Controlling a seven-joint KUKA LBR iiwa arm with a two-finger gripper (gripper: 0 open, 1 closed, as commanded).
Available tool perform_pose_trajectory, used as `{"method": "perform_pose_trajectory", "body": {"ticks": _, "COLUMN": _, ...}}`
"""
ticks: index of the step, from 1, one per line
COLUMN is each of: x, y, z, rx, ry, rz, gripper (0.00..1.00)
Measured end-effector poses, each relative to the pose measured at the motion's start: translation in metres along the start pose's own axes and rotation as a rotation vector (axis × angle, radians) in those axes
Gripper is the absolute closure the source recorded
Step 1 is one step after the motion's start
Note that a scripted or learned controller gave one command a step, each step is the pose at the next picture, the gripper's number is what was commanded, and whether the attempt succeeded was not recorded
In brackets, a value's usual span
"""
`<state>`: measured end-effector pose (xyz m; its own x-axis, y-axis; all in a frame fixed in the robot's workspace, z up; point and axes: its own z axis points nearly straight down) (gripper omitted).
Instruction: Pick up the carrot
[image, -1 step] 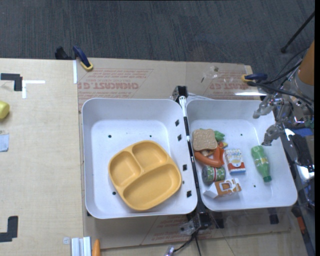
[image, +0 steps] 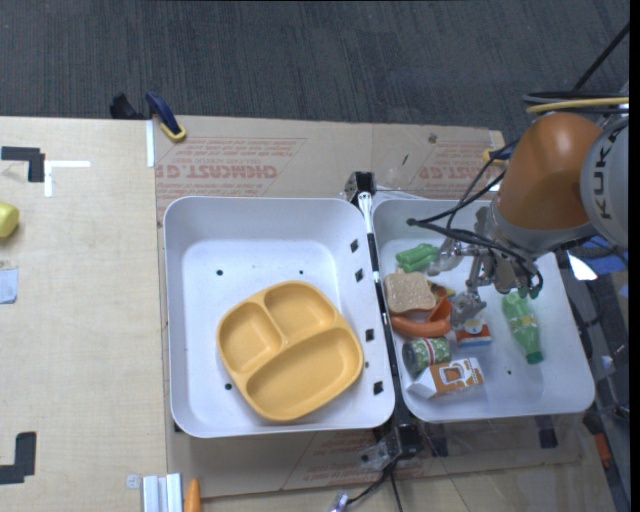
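The bench carries two shallow white bins side by side. The left bin (image: 190, 300) holds a yellow divided plate (image: 291, 349) with three compartments, lying slightly off centre toward the near right corner. The right bin (image: 560, 385) holds the loose items. A slice of brown bread (image: 409, 292) lies near the bin's left wall, and the carrot (image: 424, 322), an orange curved piece, lies just beside and below it, apparently tucked partly under the bread's lower edge. A green leafy item (image: 416, 257) sits above the bread. Below the carrot stand a small green can (image: 427, 353) on its side and an orange-and-white carton (image: 457, 377), the two touching or very nearly so. A green bottle (image: 522, 325) lies lengthwise toward the bin's right half. A small red-and-white item (image: 475, 335) sits between the carrot and the bottle; its identity cannot be made out. The arm reaches in from the right, its orange band (image: 545, 170) above the bin's upper right area. The gripper (image: 468, 308) hangs over the middle of the right bin, just to the right of the carrot's end. Its fingers point downward with a narrow gap between them, and nothing is seen held between them, though glare and clutter make the tips hard to read. The carrot rests in the bin.
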<state>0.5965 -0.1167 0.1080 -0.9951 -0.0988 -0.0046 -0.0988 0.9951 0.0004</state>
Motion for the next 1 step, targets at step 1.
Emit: {"method": "perform_pose_trajectory", "body": {"ticks": 1, "x": 0.0946, "y": 0.0857, "z": -0.0847, "rx": 0.000, "ry": 0.001, "rz": -0.070, "gripper": 0.00}}
